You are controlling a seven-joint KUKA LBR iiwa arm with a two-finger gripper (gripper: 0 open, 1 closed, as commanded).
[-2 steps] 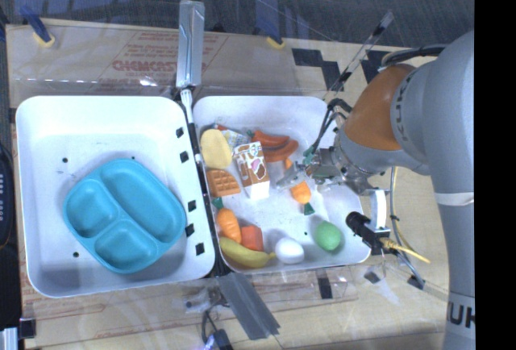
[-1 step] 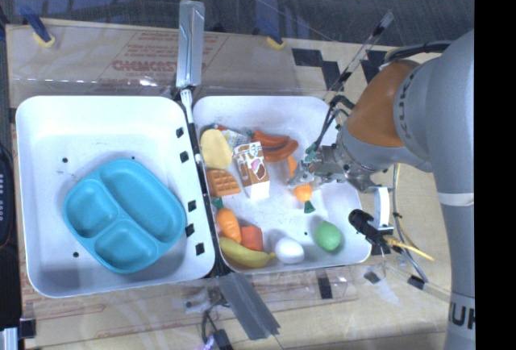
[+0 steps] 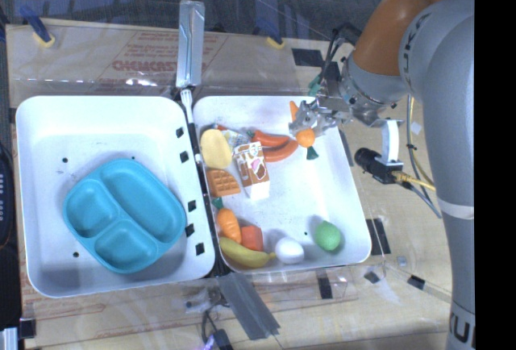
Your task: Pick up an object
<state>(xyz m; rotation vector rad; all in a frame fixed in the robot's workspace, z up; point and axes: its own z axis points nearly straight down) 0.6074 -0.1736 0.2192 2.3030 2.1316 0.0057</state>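
While the grey arm [image 3: 419,58] reaches in from the right, its tool [image 3: 309,121] hangs over the far edge of the right bin [image 3: 343,179], its fingers closed on a small orange carrot [image 3: 305,136], seemingly lifted clear of the pile. Left behind are a milk carton [image 3: 254,169], a waffle [image 3: 222,181], a banana [image 3: 242,255], an egg [image 3: 289,250] and a lime [image 3: 327,235]. A blue tray [image 3: 122,213] sits in the left bin [image 3: 40,147] on the table [image 3: 89,50].
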